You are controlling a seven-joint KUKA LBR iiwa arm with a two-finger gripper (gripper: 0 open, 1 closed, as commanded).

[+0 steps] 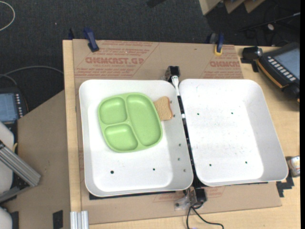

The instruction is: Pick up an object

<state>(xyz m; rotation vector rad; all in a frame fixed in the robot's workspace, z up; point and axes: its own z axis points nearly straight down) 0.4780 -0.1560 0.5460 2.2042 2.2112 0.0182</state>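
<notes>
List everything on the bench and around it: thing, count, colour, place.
bins: two, white, side by side on the board; the point marks the right one.
divided plate: one, light green, three compartments, in the left bin's upper half.
cracker-like piece: one, tan, in the left bin, touching the plate's right rim.
board: one, brown with red lettering, under both bins.
clamps: two, one blue at the board's top left, one blue and yellow at top right.
pendant: one, black and orange with a screen, right of the board.
</notes>
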